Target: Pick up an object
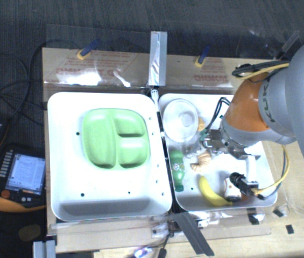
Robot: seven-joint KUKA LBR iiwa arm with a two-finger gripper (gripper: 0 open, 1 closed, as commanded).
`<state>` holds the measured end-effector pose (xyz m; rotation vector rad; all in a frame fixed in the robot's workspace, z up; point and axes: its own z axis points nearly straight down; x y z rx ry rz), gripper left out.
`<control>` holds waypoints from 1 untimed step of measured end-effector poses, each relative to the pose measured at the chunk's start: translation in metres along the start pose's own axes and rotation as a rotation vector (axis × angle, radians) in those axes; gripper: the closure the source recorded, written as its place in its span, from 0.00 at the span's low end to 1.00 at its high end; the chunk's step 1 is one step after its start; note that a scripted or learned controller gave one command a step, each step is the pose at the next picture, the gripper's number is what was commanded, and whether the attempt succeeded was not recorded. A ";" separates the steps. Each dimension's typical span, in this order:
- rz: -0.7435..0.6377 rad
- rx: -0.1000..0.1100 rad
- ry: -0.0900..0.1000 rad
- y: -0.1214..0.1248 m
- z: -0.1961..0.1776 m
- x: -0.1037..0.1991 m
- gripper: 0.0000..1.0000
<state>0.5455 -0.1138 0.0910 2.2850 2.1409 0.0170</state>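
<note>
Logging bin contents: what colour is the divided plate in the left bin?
Light green. The divided plate shows plainly in the camera view, lying in the white left bin.

Gripper fingers hidden under the wrist; small tan object beside the banana too blurred to identify.

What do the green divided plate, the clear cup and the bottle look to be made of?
Green plate: likely moulded plastic, matte, with an even pale green and soft rounded dividers. Clear cup: thin transparent plastic, probably; the white bin shows through it and its rim glints. Bottle: green translucent plastic by the look, glossy, though it is too small to be sure.
</note>
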 end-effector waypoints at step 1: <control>0.083 0.017 -0.004 0.043 -0.091 0.058 1.00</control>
